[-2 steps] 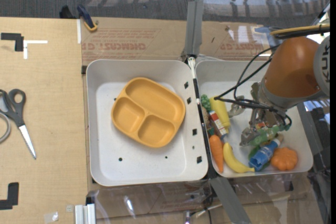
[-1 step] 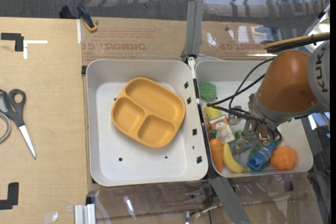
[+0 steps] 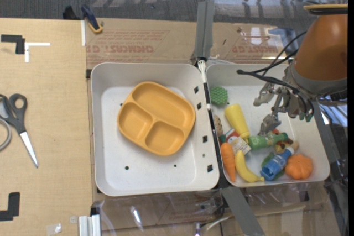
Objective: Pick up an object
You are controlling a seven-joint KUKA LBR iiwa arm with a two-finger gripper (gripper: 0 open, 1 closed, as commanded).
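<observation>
The right bin [image 3: 318, 135] holds a heap of toy items: a green spiky piece [image 3: 219, 95], a yellow bottle [image 3: 237, 117], a green bottle [image 3: 268, 141], a carrot [image 3: 227, 160], a banana [image 3: 246, 169], a blue bottle [image 3: 275, 164] and an orange [image 3: 299, 166]. My gripper [image 3: 266, 112] hangs over the middle of this bin, just above the green bottle and right of the yellow bottle. Its fingers [image 3: 261, 99] are spread open, and nothing is between them.
The left bin [image 3: 105, 174] holds a yellow divided plate [image 3: 156, 117]. Scissors [image 3: 19, 124] lie on the wooden bench at far left. A blue and yellow clip [image 3: 91, 19] sits behind the bins on cardboard. Cables [image 3: 265, 70] run from the arm across the right bin's back.
</observation>
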